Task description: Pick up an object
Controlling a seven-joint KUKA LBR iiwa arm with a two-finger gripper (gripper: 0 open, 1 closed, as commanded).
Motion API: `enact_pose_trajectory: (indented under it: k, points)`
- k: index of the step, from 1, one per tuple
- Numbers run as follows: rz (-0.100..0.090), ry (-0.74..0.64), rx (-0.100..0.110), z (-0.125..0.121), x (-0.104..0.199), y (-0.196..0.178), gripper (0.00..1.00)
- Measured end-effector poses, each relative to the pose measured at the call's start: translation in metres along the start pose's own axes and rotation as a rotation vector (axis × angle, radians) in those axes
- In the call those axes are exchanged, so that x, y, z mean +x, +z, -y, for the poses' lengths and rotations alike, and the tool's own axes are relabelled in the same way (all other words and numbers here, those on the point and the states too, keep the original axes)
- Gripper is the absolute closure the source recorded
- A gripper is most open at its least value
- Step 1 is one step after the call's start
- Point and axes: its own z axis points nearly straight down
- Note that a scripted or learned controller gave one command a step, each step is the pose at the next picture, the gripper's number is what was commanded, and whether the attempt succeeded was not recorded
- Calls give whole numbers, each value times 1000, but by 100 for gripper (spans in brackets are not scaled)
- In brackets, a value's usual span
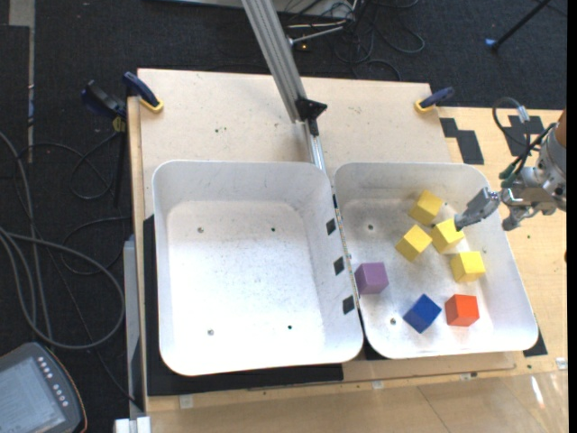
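Note:
The right bin (518, 287) holds several yellow cubes, among them one (426, 207) at the back, one (415, 242) toward the middle and one (468, 265) nearer the front. A purple cube (370, 277), a blue cube (422, 313) and an orange-red cube (462, 309) lie closer to the front. My gripper (488, 217) hangs at the bin's right rim with its jaws spread apart. Its left fingertip (465, 220) is right beside another yellow cube (447, 234), and nothing sits between the fingers.
The left bin (180, 197) adjoins the right bin along a shared wall with black markers (339, 264). A slanted metal bar (275, 48) reaches down from the top to the back of that wall. Clamps (144, 93) grip the board's back corners.

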Motion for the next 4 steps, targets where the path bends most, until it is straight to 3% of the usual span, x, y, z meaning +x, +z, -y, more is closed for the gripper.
enact_pose_trajectory:
  k: [1, 3, 4]
  points:
    - [1, 0, -5, -1, 0, -2, 0]
    - [0, 1, 1, -10, -3, 99, 0]
    - [8, 2, -11, -14, -6, 137, 0]
